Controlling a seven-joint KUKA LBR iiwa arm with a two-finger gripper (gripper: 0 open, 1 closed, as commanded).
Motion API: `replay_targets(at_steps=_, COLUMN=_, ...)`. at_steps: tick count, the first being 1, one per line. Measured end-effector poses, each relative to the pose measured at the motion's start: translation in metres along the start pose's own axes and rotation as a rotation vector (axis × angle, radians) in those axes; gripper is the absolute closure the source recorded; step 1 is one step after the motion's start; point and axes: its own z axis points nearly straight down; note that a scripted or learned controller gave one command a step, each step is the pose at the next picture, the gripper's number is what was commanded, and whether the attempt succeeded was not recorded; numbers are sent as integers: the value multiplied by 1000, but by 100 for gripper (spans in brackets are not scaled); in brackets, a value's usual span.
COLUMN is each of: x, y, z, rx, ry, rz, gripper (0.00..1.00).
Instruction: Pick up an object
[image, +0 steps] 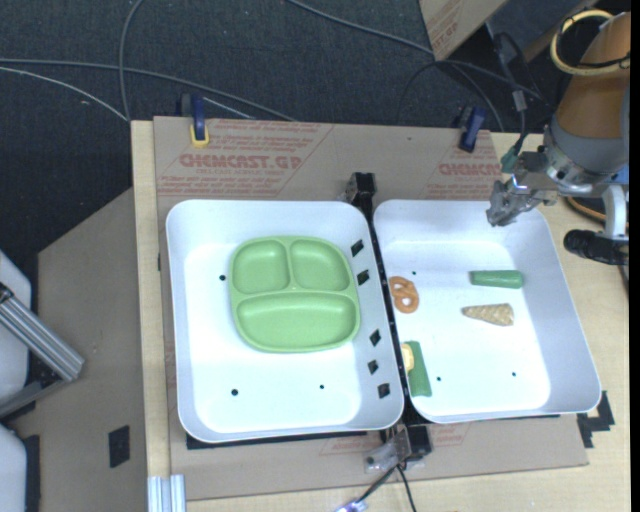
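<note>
Above right bin's (560, 290) far edge, gripper (503, 212) hovers

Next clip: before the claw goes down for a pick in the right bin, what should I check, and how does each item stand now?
1. Objects lie in the right bin: ok; pretzel, green stick, beige cone, green-yellow piece.
2. Objects lie apart from each other: ok.
3. Claw above a target: not ok; it hangs at the bin's far rim.
4. Claw free of cargo: cannot tell.
5. Green-yellow piece away from the wall: not ok.
</note>
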Motion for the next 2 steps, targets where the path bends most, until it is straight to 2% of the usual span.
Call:
replay_targets(at_steps=1, x=4, y=7, z=-47, rx=-1, ry=0, rz=-1, gripper=100)
replay_targets(at_steps=2, x=61, y=6, z=-52, rx=7, ry=4, rz=-6, gripper=100)
